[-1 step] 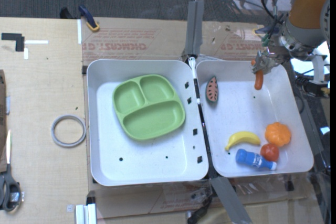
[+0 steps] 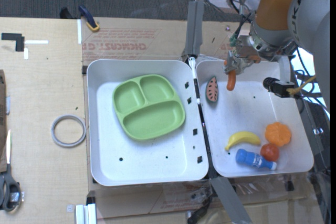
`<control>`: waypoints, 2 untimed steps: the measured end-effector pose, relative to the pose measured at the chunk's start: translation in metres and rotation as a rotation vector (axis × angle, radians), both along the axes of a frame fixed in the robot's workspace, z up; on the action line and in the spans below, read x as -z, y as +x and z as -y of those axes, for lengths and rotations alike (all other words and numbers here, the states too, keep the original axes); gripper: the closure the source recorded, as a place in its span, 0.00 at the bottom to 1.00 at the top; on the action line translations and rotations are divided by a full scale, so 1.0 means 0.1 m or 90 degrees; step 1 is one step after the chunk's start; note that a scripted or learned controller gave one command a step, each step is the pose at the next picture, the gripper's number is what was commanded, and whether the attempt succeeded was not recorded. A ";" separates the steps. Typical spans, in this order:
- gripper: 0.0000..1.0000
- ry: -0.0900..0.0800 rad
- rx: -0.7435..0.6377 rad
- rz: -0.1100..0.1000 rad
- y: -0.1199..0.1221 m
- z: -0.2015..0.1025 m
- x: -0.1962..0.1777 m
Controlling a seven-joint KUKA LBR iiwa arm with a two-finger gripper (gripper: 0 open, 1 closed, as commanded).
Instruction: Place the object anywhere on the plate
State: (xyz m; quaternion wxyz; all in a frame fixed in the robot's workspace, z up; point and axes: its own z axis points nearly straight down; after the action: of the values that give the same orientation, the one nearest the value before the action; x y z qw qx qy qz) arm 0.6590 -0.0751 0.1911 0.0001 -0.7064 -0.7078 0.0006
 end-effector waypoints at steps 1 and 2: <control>1.00 0.000 0.001 -0.001 0.00 -0.77 0.00; 1.00 0.000 0.001 -0.001 0.00 -1.54 0.00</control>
State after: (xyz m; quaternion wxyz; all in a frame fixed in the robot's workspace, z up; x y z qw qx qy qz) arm 0.6586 0.0786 0.1908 0.0003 -0.7069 -0.7073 0.0011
